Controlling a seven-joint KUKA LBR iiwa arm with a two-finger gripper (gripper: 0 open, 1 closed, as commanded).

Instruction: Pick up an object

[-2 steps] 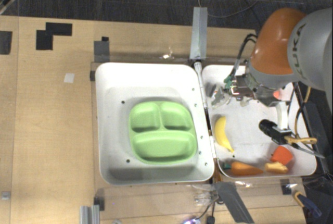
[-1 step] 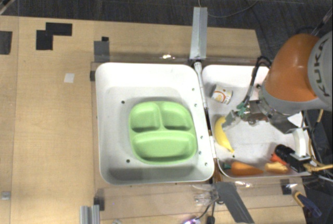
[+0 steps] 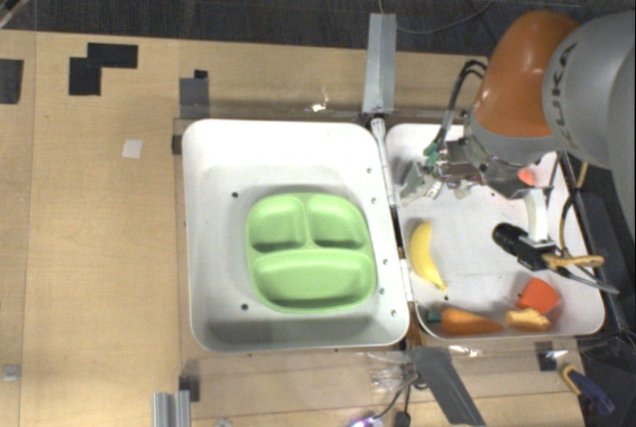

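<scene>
Nearest you, a carrot (image 3: 471, 322) lies along the right bin's (image 3: 477, 216) 6 o'clock wall. Just beyond, the banana (image 3: 426, 256) runs 12 to 5. Farther, at 11 o'clock, your gripper (image 3: 415, 179) hangs, jaws unreadable.

Left bin (image 3: 199, 246): we see a green divided plate (image 3: 310, 251) centred inside.
Bench (image 3: 89, 246): black markings at ten o'clock.

A green tray (image 3: 310, 249) sits in a white bin (image 3: 214, 216). The banana (image 3: 425, 254) is yellow, the carrot (image 3: 469, 321) orange, the block (image 3: 539, 295) orange-red. The bench (image 3: 89, 246) is light brown.
</scene>
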